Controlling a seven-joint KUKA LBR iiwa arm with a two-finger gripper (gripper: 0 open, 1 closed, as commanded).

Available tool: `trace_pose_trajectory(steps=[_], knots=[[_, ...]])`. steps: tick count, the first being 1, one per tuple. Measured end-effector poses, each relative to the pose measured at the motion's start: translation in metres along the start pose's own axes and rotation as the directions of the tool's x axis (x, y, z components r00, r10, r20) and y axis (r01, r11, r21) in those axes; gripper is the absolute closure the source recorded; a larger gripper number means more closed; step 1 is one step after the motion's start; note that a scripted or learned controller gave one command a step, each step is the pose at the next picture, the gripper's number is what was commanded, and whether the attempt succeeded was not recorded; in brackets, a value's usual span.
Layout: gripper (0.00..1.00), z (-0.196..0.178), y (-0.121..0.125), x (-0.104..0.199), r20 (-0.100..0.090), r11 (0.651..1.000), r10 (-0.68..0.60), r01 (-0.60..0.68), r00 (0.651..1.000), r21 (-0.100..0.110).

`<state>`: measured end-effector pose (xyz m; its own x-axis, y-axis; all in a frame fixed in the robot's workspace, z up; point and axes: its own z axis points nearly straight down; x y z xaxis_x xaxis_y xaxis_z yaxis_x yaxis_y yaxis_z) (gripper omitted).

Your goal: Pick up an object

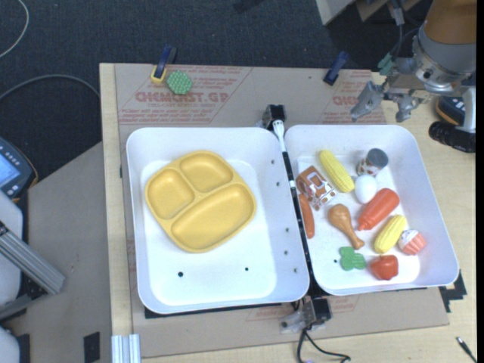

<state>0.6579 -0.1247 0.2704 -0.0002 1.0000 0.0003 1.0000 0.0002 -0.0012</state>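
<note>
Many toy foods crowded in right bin (431, 195): corn cob (336, 170), carrot (376, 207), drumstick (344, 223). Gripper (384, 101) above bin's far rim, jaws apart, holding nothing. Likely risk: nudging neighbours, slipping off round pieces.

**benchwatcher:** how's the light on your end?

**me:** Pretty even, coming from overhead. Both white bins (144, 203) look bright, nearly blown out, with soft short shadows under the toys. The dark floor (76, 21) just goes murky. My own fingers (368, 100) look a bit smeared up top. Whole picture's soft and grainy, corners worst.
</note>
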Motion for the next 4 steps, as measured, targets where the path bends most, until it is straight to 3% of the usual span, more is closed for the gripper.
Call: trace_pose_trajectory(steps=[1, 2, 3, 4], knots=[[1.0, -0.011, 0.001, 0.0, 0.001, 1.0, -0.001, 0.001, 1.0, -0.005], [1.0, -0.014, -0.048, 0.09, -0.004, 1.0, -0.008, 0.008, 1.0, 0.002], [1.0, -0.036, -0.105, 0.124, -0.003, 1.0, -0.005, 0.005, 1.0, 0.002], [1.0, -0.101, -0.18, 0.157, -0.003, 1.0, -0.004, 0.004, 1.0, -0.008]])
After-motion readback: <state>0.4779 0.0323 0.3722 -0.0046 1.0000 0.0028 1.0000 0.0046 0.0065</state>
